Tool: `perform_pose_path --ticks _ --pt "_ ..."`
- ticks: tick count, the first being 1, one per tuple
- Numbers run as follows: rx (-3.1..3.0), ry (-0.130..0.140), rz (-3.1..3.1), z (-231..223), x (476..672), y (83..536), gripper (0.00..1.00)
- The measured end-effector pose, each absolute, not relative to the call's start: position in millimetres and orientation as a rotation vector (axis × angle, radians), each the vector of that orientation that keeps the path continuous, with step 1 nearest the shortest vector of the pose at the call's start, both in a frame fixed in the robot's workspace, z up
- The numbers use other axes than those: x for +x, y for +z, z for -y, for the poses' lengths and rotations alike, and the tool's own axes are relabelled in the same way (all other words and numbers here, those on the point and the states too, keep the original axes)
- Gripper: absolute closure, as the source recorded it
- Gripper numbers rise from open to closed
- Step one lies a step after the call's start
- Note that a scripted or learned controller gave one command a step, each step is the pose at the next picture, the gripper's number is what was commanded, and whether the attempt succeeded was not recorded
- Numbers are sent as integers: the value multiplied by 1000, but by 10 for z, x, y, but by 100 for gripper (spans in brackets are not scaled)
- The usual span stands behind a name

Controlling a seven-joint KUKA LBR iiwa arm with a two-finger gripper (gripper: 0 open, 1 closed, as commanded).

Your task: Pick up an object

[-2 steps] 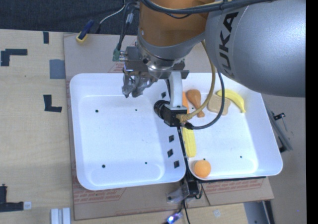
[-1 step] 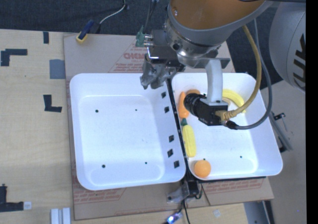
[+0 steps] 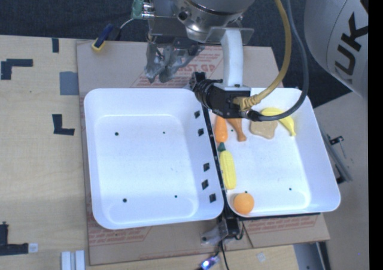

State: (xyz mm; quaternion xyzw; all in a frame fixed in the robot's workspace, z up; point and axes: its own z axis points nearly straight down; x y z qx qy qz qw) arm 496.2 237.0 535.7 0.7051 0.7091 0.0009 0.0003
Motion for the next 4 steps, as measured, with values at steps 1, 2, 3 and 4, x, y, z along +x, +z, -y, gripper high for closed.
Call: perform_pose_path --ticks 1,2,3,4 --pt "2224 -28 -2226 -2334 4836 4292 100" --pt "2229 -23 -2220 -1780 4840 3633 100" --pt "2211 14 -2228 -2375 4849 4933 100" --pt "2224 -2 -2217 -1843 4855 5354 100"
